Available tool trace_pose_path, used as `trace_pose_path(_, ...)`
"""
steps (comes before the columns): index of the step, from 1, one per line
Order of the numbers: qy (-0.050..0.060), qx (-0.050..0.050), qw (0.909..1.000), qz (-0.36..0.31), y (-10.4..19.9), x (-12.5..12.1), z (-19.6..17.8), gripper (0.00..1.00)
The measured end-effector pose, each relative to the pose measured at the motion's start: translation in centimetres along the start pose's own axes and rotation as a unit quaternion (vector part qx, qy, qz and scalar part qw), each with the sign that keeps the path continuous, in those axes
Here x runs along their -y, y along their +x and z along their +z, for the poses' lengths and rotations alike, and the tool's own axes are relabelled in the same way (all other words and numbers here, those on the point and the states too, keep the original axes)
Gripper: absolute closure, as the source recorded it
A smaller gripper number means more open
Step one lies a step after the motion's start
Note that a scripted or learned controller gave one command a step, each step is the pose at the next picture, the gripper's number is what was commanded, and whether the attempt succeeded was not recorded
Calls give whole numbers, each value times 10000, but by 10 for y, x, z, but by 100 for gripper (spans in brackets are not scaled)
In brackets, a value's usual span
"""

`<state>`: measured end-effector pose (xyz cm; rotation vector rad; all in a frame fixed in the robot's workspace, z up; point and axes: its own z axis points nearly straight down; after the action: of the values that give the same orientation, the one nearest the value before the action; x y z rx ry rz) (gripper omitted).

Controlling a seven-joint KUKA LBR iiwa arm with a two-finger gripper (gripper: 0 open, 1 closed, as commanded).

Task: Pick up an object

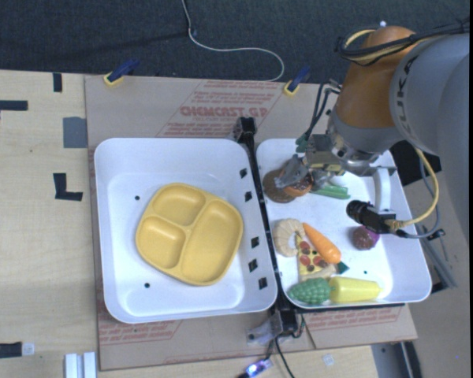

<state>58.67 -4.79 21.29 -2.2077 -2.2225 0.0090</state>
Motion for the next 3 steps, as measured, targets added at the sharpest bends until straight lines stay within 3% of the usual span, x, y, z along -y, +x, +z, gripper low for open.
trace_pose_path(2, -1, 5, 10000, -4, 103, 36, 4, 100)
trace_pose_path(3, -10, 17, 10000, 16, 96, 36, 1, 100)
